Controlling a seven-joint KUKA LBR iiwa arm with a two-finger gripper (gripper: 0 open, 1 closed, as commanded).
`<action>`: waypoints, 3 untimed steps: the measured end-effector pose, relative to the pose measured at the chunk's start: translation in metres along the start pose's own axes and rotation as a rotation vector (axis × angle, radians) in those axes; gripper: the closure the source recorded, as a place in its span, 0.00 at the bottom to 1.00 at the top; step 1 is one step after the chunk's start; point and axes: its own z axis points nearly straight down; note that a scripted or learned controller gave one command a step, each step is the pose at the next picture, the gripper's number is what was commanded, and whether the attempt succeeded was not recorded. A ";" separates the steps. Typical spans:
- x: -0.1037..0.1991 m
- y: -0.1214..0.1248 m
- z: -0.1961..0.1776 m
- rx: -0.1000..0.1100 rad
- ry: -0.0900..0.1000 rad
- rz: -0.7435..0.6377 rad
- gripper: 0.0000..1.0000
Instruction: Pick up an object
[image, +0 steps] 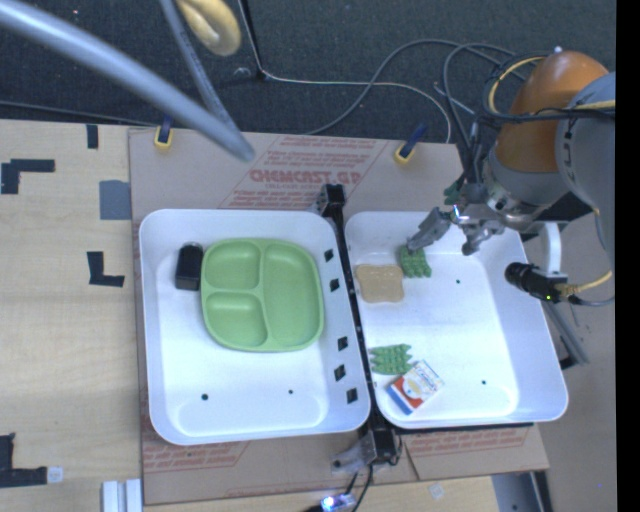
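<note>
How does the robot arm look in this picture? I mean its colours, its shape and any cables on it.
The arm is grey with rounded, bulky segments, and a glossy orange band wraps it above the wrist. Below that sits a grey metallic gripper with thin fingers. Thin black cables loop around the orange band and trail off behind the bench.

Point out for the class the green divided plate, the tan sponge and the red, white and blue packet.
green divided plate (263, 294): camera view, on its central divider.
tan sponge (380, 283): camera view, middle of its top face.
red, white and blue packet (414, 386): camera view, on its printed front.
</note>
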 end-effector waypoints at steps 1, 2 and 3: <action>0.002 0.002 0.065 0.002 0.000 0.000 0.00; 0.003 0.003 0.114 -0.007 -0.002 0.000 0.00; 0.004 0.005 0.100 -0.011 0.001 -0.001 1.00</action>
